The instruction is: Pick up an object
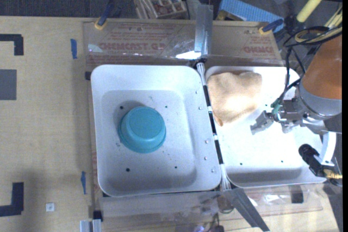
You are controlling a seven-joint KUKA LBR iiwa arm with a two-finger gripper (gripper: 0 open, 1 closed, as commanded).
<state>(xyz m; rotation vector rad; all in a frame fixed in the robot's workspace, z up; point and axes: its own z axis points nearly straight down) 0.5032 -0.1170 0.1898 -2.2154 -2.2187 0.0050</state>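
One tan cloth (234, 96) lay crumpled in the right bin (261, 163), bunched against that bin's far left corner and touching the divider between the two bins. It was the single item in that bin. One teal bowl (142, 129) sat upside down in the left bin (109, 84), roughly at the centre of its sunken floor, well apart from the cloth. So there were two loose objects in all, one to each bin, and two white bins side by side on the table (43, 133).

The tool (260, 123) hung over the right bin, just beside the near right edge of the cloth but not touching it, with nothing between its fingers. Whether those fingers stood parted or together could not be told from this slant. The grey arm (326, 84) with its orange band reached in from the right, with black cables looping above it.

Beyond the bins, flattened cardboard (141, 46) with red lettering lay along their far edge. Two strips of blue tape (73, 48) marked the table to the left of the left bin.
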